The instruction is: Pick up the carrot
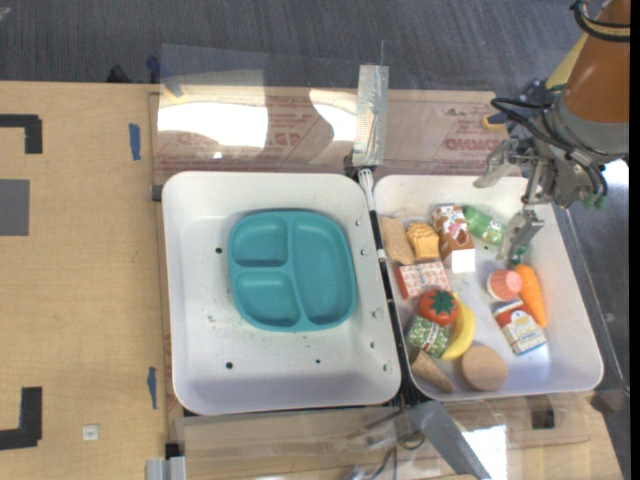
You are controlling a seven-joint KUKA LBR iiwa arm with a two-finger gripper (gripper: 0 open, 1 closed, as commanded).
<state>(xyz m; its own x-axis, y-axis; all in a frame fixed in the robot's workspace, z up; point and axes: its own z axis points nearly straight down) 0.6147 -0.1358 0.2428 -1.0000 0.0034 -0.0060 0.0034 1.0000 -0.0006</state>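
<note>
Grey carpeted floor [300, 8], tan wooden bench [80, 268], bright glare on clear sheeting [215, 123]

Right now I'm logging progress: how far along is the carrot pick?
Done: the gripper hangs inside the right bin, just above the carrot. In hand: nothing visible; the carrot lies on the bin floor beside a pink toy. Left: closing on the carrot and lifting it.

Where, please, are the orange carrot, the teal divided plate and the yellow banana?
orange carrot [530, 293], camera view, middle of its tapered body.
teal divided plate [293, 269], camera view, the ridge between its compartments.
yellow banana [461, 332], camera view, middle of its curve.
</note>
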